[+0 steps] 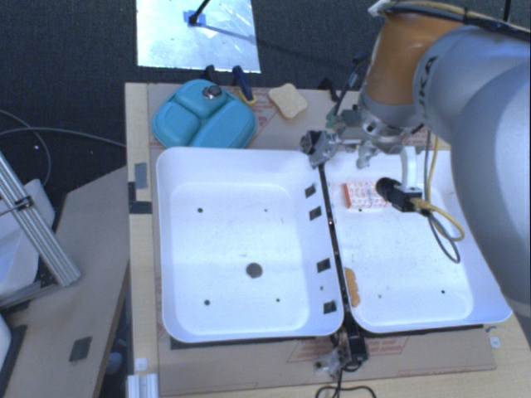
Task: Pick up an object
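Red-white card lies flat in right bin, near its back wall; nothing lifted, so pick isn't done yet. Gripper hangs just above/behind the card; can't tell if it's apart or together, wrist bulk hides it. Orange bit sits by the divider, too small to ID. Left bin has a dark spot, unclear what.

A small red-and-white patterned card lies flat near the top of the frame's right-hand bin. An orange snack-like piece lies lower down, against that bin's left wall, near the centre bottom.
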`<state>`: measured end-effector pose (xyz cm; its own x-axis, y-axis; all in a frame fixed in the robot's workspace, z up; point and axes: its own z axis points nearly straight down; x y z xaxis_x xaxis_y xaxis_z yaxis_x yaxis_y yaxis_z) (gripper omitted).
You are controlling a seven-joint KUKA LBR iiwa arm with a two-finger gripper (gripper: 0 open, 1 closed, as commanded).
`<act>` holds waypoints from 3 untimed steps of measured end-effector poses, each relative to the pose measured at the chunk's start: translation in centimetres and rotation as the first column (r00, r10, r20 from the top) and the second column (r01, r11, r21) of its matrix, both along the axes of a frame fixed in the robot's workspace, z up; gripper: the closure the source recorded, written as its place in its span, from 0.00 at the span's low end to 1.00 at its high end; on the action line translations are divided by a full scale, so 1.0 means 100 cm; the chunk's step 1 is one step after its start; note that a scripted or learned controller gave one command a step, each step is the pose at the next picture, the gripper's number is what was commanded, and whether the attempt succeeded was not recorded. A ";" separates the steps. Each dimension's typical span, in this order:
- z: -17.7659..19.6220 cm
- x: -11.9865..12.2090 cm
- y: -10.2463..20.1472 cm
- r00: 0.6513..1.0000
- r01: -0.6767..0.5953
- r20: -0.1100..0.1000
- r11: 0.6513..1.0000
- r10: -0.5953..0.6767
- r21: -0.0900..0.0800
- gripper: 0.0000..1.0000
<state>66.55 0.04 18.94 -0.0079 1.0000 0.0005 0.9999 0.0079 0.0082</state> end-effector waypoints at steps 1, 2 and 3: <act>-0.004 0.003 -0.059 1.000 0.011 -0.005 1.000 -0.011 -0.004 0.00; -0.080 -0.015 -0.119 1.000 0.012 -0.011 1.000 -0.012 -0.001 0.00; -0.105 0.004 -0.081 1.000 0.001 -0.005 1.000 -0.001 -0.001 0.00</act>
<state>66.98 -8.10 8.42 -0.0065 1.0000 -0.0009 1.0000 0.0065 0.0034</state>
